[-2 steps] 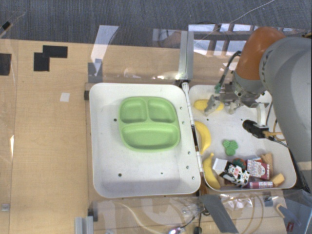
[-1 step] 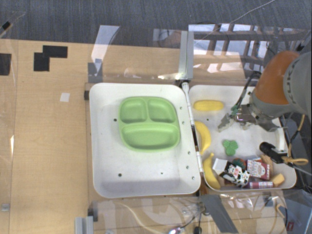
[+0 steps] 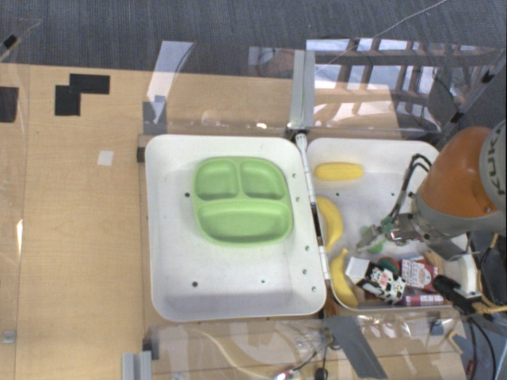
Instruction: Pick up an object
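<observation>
The right bin (image 3: 380,153) holds a yellow lemon-shaped piece (image 3: 339,172) near its far left corner. A banana (image 3: 332,222) lies along its left wall, and a second yellow curved piece (image 3: 342,280) rests at the near left corner. A small black-and-white patterned box (image 3: 383,281) and a red-and-white packet (image 3: 418,277) lie at the near side. My gripper (image 3: 382,234) hangs low over the middle of this bin, just above the box and to the right of the banana. The orange-banded wrist (image 3: 463,180) hides the bin's right part.
In the left bin (image 3: 170,275) a green divided plate (image 3: 241,200) lies near the centre. A metal divider (image 3: 299,93) runs between the two bins at the back. Cables (image 3: 412,182) loop beside the wrist, and bare wooden bench (image 3: 71,228) stretches to the left.
</observation>
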{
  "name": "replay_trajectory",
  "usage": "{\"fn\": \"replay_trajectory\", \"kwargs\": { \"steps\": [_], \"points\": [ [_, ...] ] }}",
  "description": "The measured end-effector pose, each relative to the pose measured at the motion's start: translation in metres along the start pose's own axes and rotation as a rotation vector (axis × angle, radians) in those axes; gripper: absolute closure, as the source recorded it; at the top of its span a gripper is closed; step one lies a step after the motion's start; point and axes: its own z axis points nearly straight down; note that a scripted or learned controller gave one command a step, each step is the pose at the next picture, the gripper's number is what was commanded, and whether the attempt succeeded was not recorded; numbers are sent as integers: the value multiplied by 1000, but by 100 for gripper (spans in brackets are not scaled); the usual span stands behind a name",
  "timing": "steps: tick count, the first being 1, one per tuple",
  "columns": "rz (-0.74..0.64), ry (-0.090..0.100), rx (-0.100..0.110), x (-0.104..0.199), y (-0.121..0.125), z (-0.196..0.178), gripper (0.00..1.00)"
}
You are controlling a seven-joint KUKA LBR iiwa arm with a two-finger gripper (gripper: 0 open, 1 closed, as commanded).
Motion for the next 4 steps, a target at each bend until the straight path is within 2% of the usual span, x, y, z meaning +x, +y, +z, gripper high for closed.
{"fn": "replay_trajectory", "kwargs": {
  "steps": [1,2,3,4],
  "points": [
    [-53,0,7,-39,-24,-93,0],
    [4,1,9,-47,38,-3,0],
    [16,1,8,-79,52,-2,0],
    [123,1,2,-30,97,4,0]
  ]
}}
